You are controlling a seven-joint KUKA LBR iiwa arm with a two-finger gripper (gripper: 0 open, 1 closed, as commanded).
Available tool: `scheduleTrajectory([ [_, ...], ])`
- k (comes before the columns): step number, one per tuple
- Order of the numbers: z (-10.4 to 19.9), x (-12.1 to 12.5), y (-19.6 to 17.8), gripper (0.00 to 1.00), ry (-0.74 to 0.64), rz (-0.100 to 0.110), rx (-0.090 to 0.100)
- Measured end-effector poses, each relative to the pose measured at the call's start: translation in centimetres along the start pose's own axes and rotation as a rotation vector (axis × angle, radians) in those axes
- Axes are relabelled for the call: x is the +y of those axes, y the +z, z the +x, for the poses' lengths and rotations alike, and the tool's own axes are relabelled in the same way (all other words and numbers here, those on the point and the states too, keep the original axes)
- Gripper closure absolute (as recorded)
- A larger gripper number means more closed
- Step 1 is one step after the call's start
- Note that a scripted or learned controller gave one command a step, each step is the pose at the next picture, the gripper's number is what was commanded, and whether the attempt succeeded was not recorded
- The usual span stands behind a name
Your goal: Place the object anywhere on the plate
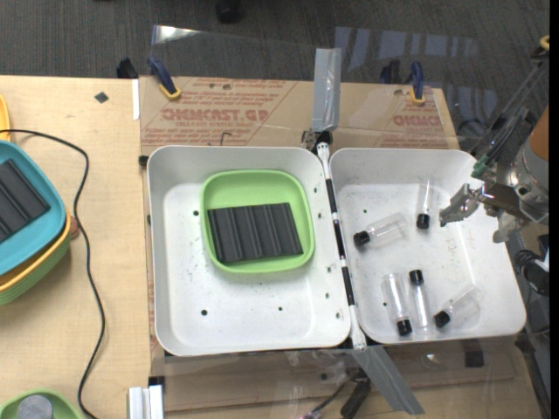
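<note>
Two white bins are sitting side by side on the tabletop. The left bin is holding a green plate, roughly square with rounded corners, placed toward the bin's upper middle. A dark grey ribbed pad is lying across the plate, tilted slightly.

The right bin is holding five clear vials with black caps. One vial is lying near the bin's left wall, cap pointing left. Another vial is lying nearly upright in the picture at upper middle, cap at its lower end. Two vials are lying close together in the lower middle: the left one with its cap at the bottom, the right one with its cap at the top. A fifth vial is lying at a slant near the lower right corner, cap toward lower left. All vials are resting on the right bin's floor, apart from the plate.

The arm is reaching in from the right, and the claw is hovering over the right bin's upper right area, just right of the upper vial. Nothing is showing between its fingers; how far apart they are standing cannot be told.

A stack of teal and yellow dishes is sitting at the far left, with a black cable running down the tabletop.
</note>
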State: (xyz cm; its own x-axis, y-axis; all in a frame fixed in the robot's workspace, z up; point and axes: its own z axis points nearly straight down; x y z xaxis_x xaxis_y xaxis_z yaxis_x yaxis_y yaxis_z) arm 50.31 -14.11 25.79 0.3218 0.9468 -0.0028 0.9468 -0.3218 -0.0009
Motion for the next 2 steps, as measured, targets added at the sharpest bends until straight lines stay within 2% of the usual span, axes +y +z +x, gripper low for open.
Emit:
scheduleTrajectory([
  [1,-2.3,1.9,-4.7,0.0,0.386,0.003,-0.001],
  [2,-3.4,3.8,-10.7,0.0,0.622,0.003,-0.002],
])
